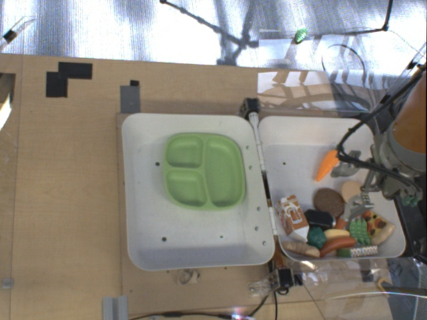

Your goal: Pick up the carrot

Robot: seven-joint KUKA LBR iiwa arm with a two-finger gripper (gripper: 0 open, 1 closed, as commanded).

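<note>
**Carrot lies just left of the gripper, tilted along a diagonal**

Camera view: the carrot [326, 165] rests on the bare floor of the right bin [293, 142], its long axis slanting from upper right down to lower left, narrow tip toward the lower left; the gripper [357, 169] sits just beside it on the right, so the coming move likely turns on a short shift leftward; whether the tool is spread or closed cannot be told, and nothing is seen held. The surface is smooth white plastic; room is free above and left of the carrot, while the toy food pile [333, 229] crowds below. The left bin [133, 179] holds a green plate [203, 170], well apart.
</note>
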